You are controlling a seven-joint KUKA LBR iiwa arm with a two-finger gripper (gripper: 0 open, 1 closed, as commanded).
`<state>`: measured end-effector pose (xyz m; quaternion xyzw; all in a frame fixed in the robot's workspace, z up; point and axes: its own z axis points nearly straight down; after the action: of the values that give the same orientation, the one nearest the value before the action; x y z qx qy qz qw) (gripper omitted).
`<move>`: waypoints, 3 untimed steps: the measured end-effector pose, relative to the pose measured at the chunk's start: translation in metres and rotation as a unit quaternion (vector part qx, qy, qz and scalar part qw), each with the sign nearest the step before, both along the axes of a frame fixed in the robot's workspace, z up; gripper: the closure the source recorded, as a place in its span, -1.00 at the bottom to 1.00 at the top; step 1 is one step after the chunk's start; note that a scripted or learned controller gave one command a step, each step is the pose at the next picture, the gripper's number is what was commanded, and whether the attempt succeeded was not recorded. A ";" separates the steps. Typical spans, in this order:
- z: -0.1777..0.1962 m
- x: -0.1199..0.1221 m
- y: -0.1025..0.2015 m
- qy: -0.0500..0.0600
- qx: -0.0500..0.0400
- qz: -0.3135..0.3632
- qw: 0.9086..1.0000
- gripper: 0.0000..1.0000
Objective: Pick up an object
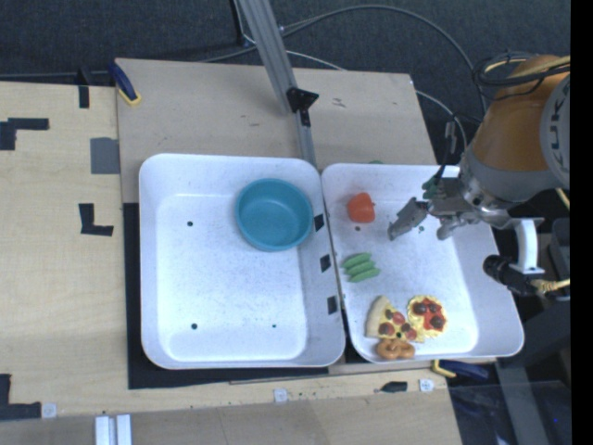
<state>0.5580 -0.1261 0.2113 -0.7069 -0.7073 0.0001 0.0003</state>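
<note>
- Objects for picking lie in the right bin (pixel 482 276): a red-orange piece (pixel 361 208) near its upper left corner, a green pea pod (pixel 361 267) below that, and two pizza slices (pixel 406 321) side by side close to the front wall.
- Beside the pizza slices, touching the lower edge of the left one, sits a small brown pretzel-shaped piece (pixel 397 349).
- Hovering over the upper middle of the right bin, the gripper (pixel 427 224) stands with its two fingers spread apart and nothing between them; one finger (pixel 405 221) points down and left toward the red-orange piece, near it but apart from it.
- Reaching in from the right, the grey arm shows its orange band (pixel 519 128) above the wrist, over the bin's right rim.
- Alone in the left bin (pixel 185 286), a blue bowl (pixel 273 213) sits upright near the back right corner, well apart from the gripper.
- Both white bins rest side by side on a dark mat upon the wooden bench (pixel 56 248), their inner walls touching.
- A slanted metal pole (pixel 269 44) runs from the top of the scene down to the seam between the bins.
</note>
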 end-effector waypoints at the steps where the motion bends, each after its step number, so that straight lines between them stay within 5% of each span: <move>1: -0.043 -0.004 0.004 0.002 0.000 0.000 1.000 -1.00; 3: -0.118 -0.003 0.015 -0.005 0.001 0.001 1.000 -1.00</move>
<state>0.5551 -0.1114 0.0930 -0.7062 -0.7080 -0.0037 -0.0025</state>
